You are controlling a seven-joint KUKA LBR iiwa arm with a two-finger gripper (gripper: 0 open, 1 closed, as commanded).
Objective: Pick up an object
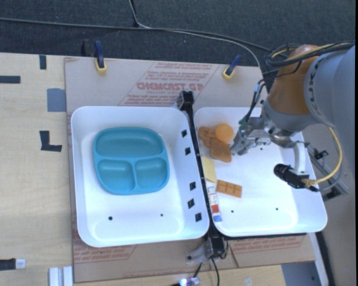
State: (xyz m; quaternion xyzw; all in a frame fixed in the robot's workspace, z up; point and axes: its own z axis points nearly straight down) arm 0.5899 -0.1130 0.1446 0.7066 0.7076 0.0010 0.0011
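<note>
We see the arm point(304, 94) over the right bin point(286, 213), its jaws point(243, 143) low beside the orange ball point(224, 132) and brown pieces point(218, 151); we cannot tell their state. A blue tray point(131, 159) fills the left bin point(83, 177).

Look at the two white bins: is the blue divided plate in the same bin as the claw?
No, the blue divided plate lies in the left bin.

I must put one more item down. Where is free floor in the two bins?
Left bin: bare strip below the blue plate. Right bin: bare floor right of the waffle, toward the front wall. Crowded: its upper left corner, where the orange ball, brown food and the gripper meet.
</note>
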